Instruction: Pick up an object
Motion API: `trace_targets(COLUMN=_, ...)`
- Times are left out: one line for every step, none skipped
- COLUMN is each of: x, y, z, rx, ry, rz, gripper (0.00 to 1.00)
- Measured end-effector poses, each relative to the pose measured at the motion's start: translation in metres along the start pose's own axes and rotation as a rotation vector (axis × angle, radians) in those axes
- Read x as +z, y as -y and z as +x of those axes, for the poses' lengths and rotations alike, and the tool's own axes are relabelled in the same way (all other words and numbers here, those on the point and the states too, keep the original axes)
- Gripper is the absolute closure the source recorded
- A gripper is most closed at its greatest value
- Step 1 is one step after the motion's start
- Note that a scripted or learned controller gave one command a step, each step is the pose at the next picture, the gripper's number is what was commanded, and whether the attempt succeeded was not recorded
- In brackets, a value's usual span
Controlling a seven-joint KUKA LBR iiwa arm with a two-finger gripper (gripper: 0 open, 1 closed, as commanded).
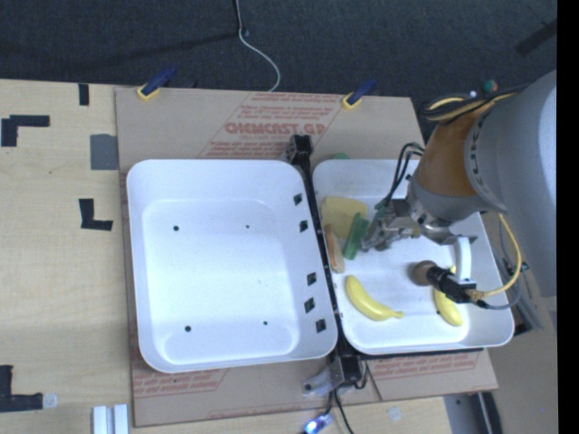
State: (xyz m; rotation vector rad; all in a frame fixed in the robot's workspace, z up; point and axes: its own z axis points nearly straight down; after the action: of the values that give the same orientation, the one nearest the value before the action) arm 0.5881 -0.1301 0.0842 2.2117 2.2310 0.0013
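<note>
Parts of the right bin (488, 337) are covered by the grey arm (461, 165), which comes in from the right and hides the bin's far right corner and much of its right side. The gripper (378, 231) is low over the middle of this bin, and it is seen from above as a small dark and grey shape. Whether it is apart or together I cannot tell, and I also cannot tell if it touches anything.

Just beside it, on its left, is the green object (354, 233). It is small, long and narrow, dark green, and it stands on a slant near the bin's left wall. Its exact form is too small to make out. Its upper end overlaps a pale yellow block (339, 211), and a thin orange-tan stick (334, 250) lies just to its left.

Nearer to the front edge lies a yellow banana (369, 299), well visible. A second yellow thing (449, 310) at the right front is partly hidden, so I cannot name it.

The left bin (136, 242) touches the right one, and both rest on a cardboard sheet (262, 129) on the tabletop (54, 242).
</note>
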Motion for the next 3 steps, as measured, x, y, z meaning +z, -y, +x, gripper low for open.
trace_targets(x=-0.002, y=0.014, z=-0.092, rx=0.013, ry=0.003, rz=-0.002, gripper=1.0)
trace_targets(x=-0.107, y=-0.009, z=0.065, rx=-0.009, ry=-0.005, rz=-0.011, gripper=1.0)
trace_targets(x=-0.2, y=-0.067, z=0.13, rx=-0.001, ry=0.0, rz=-0.012, gripper=1.0)
